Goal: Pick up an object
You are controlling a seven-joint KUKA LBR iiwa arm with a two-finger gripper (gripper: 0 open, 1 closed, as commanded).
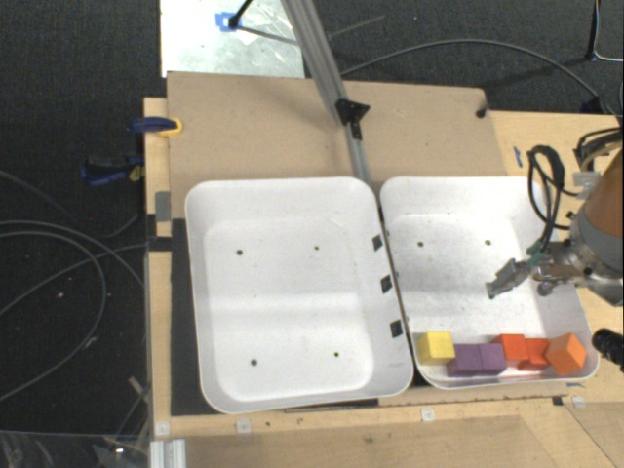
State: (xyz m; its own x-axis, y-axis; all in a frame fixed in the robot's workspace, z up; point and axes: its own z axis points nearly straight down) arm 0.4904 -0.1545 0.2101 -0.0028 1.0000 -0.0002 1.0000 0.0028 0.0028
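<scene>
Several blocks lie in a row along the near wall of the right bin [458,198]: a yellow block [436,346], a purple block [477,359], a red-orange block [522,350] and an orange block [567,354]. My gripper [507,279] reaches in from the right and hangs over the bare middle-right floor of that bin. It sits above and behind the row of blocks, a little beyond the purple and red-orange ones. No block touches it.
The left bin [210,203] lies beside the right one, with black clips along the shared rim. A slanted metal pole [327,61] crosses the back of the bench. Black cables [546,178] loop near the arm at the right.
</scene>
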